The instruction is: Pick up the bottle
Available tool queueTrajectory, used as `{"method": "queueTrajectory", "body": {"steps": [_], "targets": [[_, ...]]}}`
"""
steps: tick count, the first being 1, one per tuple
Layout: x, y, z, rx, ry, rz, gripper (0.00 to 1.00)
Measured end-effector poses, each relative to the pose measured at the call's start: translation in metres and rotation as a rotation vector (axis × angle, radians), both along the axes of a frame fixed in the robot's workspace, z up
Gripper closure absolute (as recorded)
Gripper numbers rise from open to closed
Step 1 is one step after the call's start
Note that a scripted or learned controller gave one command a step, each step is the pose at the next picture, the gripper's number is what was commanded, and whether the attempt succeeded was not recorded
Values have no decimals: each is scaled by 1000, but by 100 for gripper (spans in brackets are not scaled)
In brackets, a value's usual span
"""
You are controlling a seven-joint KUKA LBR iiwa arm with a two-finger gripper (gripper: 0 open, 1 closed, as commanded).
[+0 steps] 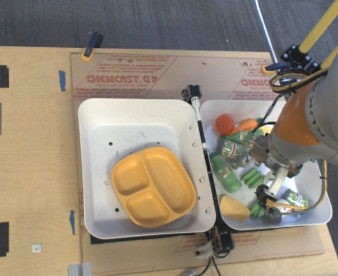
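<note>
Nearest the lens, a yellow three-compartment plastic tray (152, 186) lies in the left white bin (94, 154) on the tabletop (30, 154). At three o'clock from it, the right white bin (321, 209) holds a clear plastic bottle with a green-and-red label (232, 149) among green pieces, below a red tomato (225, 123) and an orange carrot (246, 125). At about four o'clock from the bottle, the gripper (265, 195) points down near a yellow wedge (234, 208); I cannot tell how it is set.

Glossy plastic bins (94, 154) — cardboard bench (30, 154)
</note>
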State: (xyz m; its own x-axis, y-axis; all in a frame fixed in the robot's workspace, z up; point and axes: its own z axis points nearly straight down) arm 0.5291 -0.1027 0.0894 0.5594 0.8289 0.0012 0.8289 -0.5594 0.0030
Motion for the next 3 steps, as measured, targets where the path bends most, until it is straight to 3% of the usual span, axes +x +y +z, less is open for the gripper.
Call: {"method": "queueTrajectory", "body": {"steps": [1,2,3], "targets": [[-20,1,1,-2,-14,-345,0],[-23,-2,11,-5,-9,-347,100],[-50,48,95,2,5,-597,100]]}}
